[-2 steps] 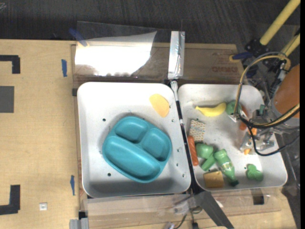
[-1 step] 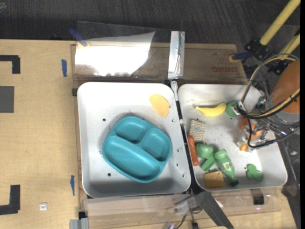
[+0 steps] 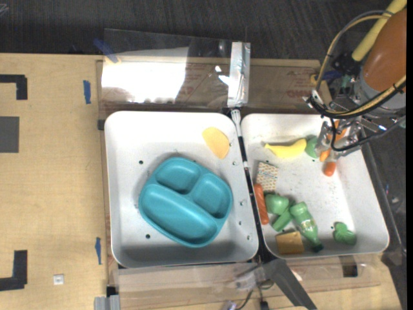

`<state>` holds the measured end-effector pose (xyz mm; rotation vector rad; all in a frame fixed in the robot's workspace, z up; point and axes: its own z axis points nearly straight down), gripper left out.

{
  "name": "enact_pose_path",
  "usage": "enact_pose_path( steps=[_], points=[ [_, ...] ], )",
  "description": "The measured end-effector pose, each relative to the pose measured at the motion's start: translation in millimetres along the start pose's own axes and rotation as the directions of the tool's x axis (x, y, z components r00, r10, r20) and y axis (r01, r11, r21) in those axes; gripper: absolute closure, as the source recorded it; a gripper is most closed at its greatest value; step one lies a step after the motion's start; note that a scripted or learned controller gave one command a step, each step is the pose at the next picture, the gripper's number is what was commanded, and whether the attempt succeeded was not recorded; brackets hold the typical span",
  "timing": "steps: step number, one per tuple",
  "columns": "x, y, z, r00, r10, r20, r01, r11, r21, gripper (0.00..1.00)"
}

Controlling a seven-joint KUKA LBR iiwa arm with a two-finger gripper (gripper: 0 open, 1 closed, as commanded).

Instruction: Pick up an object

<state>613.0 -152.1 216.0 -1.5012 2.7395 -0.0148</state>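
Looking down at the hand [image 3: 332, 144], I am seeing it hanging over the upper right part of the right bin [image 3: 361, 199], tangled in cables under the orange-banded wrist. I cannot tell how it is set or whether it has hold of anything; a small orange piece [image 3: 330, 167] is showing just below it, and I cannot say whether that is touching it. Working outward, the nearest candidate I am judging is the yellow banana [image 3: 288, 148], lying just to the hand's left in the picture with a green piece [image 3: 312, 147] at its near end. Its long axis is running roughly left to right, almost straight toward the hand, so I am expecting a grasp across its narrow width. Farther off, toward the bin's front edge, the green toys [image 3: 292, 215] are clustering. In the left bin [image 3: 122, 173] a teal divided plate [image 3: 186, 200] is sitting, well apart.
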Motion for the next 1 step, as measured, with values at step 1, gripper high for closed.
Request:
enact_pose_path(
  steps=[1],
  points=[
    [-71.0,17.3,-41.5,1.0,-0.026,0.0,0.026,1.0,-0.007,1.0]
  ],
)
